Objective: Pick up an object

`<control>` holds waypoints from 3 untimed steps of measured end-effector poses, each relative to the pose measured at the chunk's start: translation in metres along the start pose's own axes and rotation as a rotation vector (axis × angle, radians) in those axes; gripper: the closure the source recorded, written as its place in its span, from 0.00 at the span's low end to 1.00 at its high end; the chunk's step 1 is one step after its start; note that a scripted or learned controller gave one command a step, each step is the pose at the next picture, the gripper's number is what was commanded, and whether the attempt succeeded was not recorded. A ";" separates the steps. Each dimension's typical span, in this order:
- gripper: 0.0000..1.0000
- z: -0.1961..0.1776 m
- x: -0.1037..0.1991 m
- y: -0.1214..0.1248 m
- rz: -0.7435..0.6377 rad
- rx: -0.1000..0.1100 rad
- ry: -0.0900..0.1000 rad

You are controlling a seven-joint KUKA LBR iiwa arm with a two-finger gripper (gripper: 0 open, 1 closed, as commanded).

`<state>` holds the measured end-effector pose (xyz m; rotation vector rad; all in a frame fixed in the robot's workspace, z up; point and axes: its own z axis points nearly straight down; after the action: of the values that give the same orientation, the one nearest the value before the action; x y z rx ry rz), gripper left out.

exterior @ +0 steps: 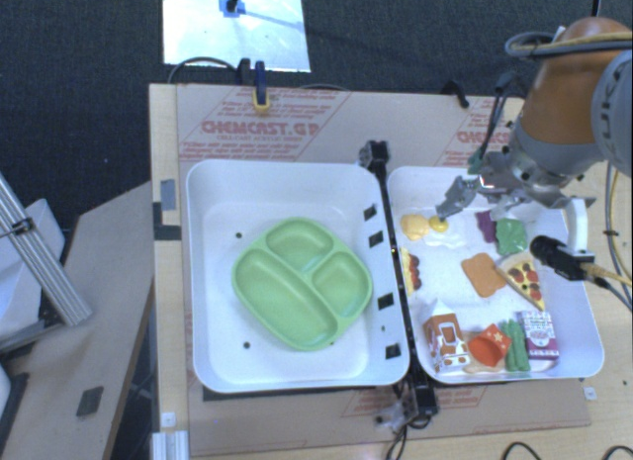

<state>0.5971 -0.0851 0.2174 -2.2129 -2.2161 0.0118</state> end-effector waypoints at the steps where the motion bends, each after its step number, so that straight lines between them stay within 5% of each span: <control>1: 0.00 -0.007 0.000 0.002 -0.002 -0.013 -0.001; 3: 0.00 0.100 -0.007 0.011 0.000 -0.011 -0.001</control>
<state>0.6066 -0.0919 0.1177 -2.2195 -2.2218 0.0010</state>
